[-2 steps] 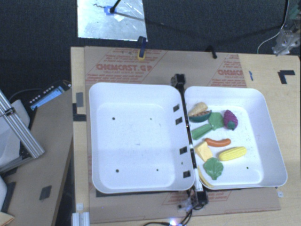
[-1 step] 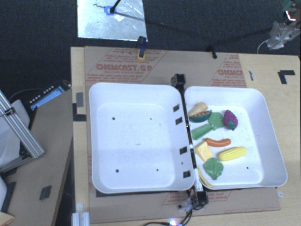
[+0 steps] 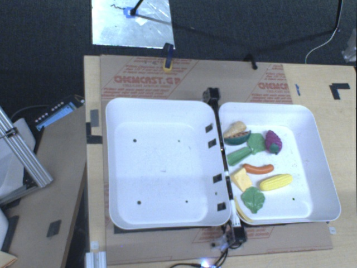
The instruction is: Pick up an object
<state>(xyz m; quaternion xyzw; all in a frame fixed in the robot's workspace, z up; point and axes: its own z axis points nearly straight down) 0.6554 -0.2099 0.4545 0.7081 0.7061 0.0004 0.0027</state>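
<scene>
The right bin holds several toy foods gathered in its left half. A tan and yellow taco-like piece lies at the top left, with a dark green slice just below it. A green vegetable stretches diagonally beside a purple piece. An orange-red chili lies across the middle. Below it are a yellow corn cob, a yellow cheese wedge and a green leafy piece.
The left bin sits beside the right one, joined along a black clipped seam. Both rest on a cardboard-covered bench. A shiny sheet lies on the dark floor behind. A metal frame stands at the left.
</scene>
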